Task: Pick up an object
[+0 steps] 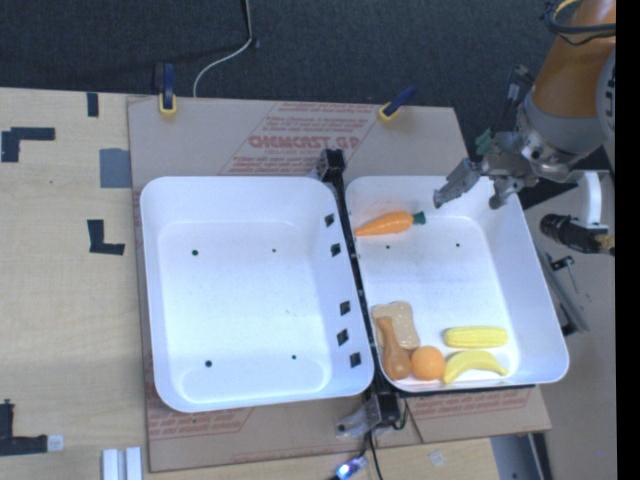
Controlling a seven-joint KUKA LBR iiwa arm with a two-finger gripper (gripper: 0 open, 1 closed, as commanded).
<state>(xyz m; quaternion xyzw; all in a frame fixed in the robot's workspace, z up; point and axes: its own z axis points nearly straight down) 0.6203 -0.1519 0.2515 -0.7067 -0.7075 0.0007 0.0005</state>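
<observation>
end effector (468, 187) upper right, fingers spread, holding nothing, over right bin (530, 268) | carrot (384, 224) near bin's top left | banana (474, 366) lower right

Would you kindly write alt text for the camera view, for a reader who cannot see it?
A grey arm's open two-finger gripper hangs over the right white bin's far edge, holding nothing. That bin holds an orange toy carrot, a tan bread slice, an orange ball, a yellow corn cob and a yellow banana.

We see a grey arm (572, 108) w/ orange band up top, dark cables, and a grey two-finger tool (470, 194).
</observation>
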